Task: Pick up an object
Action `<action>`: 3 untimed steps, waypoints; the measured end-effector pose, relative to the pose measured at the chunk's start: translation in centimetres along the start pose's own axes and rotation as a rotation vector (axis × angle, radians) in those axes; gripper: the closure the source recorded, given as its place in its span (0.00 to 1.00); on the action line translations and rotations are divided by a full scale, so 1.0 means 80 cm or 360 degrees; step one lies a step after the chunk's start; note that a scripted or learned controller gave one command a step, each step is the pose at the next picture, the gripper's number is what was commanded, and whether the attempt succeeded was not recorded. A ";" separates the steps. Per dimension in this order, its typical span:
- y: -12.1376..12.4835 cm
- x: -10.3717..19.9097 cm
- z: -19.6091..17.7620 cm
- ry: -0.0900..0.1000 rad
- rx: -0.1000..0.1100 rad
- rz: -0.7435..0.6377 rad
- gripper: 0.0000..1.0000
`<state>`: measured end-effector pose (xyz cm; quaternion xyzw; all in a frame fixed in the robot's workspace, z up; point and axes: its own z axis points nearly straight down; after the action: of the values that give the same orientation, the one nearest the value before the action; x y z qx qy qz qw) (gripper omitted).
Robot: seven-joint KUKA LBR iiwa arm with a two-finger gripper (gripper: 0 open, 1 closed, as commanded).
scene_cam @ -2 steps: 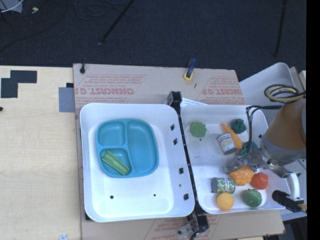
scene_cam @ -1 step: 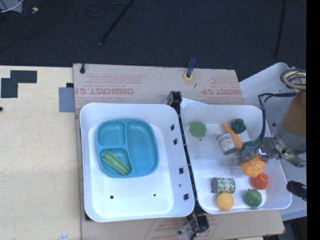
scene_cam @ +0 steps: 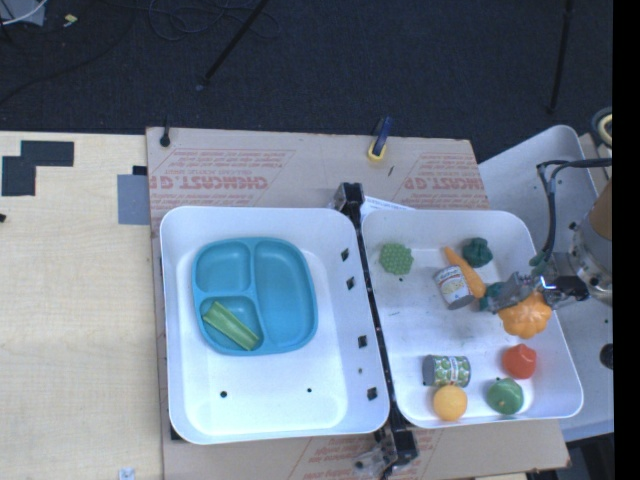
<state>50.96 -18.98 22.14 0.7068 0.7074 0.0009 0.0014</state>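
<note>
Two shallow white plastic bins sit side by side on a sheet of printed cardboard. The left bin (scene_cam: 190, 388) holds a glossy blue divided plate (scene_cam: 290, 303), rounded at the corners, with a pale green, leaf-like strip (scene_cam: 230, 325) lying in its lower left compartment.

The right bin (scene_cam: 560, 403) carries a scatter of small toy foods. Near its upper left is a knobbly green broccoli-like ball (scene_cam: 396, 259); toward the upper right, a dark green lumpy piece (scene_cam: 476, 251). A smooth orange carrot (scene_cam: 464, 272) lies at a slant, touching a small labelled tin (scene_cam: 452, 287) tipped on its side. Along the lower edge lie a second tin (scene_cam: 446, 370), a round yellow-orange fruit (scene_cam: 450, 403), a shiny green apple shape (scene_cam: 505, 396) and a red rounded piece (scene_cam: 519, 360).

At the right of the frame, the grey gripper (scene_cam: 512, 294) reaches into the right bin, low over its floor, just right of the carrot. A bumpy orange fruit (scene_cam: 527, 317) sits directly against its lower side; it seems pressed to the metal, but the slant of the view hides whether it is clasped, and how far the pincer stands apart cannot be told.
</note>
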 end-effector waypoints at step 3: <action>0.017 0.126 -0.021 0.0005 0.0009 -0.0006 1.00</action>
<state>52.29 -8.93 23.82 0.7054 0.7088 -0.0001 -0.0016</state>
